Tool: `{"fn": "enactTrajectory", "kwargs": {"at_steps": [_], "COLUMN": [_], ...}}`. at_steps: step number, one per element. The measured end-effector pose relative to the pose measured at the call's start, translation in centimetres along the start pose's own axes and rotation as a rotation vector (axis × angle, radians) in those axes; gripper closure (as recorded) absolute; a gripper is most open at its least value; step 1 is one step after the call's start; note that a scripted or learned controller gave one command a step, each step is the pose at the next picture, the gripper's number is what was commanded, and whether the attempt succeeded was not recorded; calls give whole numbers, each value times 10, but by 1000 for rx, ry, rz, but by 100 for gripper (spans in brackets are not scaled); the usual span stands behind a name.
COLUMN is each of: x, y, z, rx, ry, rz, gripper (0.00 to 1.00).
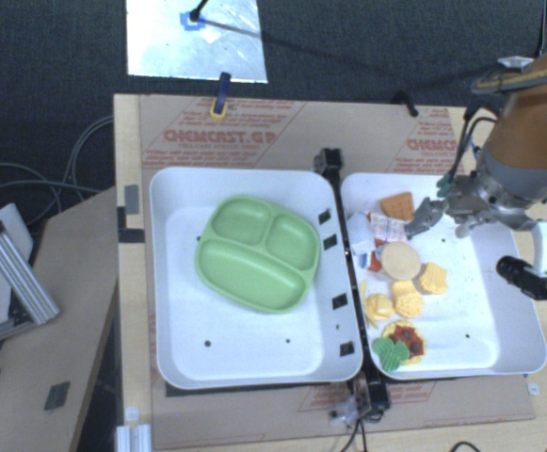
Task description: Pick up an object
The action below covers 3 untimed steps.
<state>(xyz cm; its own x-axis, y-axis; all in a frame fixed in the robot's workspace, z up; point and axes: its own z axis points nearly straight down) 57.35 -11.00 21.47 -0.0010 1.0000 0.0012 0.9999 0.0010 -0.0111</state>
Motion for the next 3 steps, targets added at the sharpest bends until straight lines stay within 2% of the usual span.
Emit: {"fn": "enactTrajectory", "kwargs": {"at_steps": [1, 3], "x": [0, 14], "y": [3, -1], "z": [-6, 110], "rx": [-12, -7], "ry": [-2, 0], "rz": [-2, 0], "gripper": [0, 0]}}
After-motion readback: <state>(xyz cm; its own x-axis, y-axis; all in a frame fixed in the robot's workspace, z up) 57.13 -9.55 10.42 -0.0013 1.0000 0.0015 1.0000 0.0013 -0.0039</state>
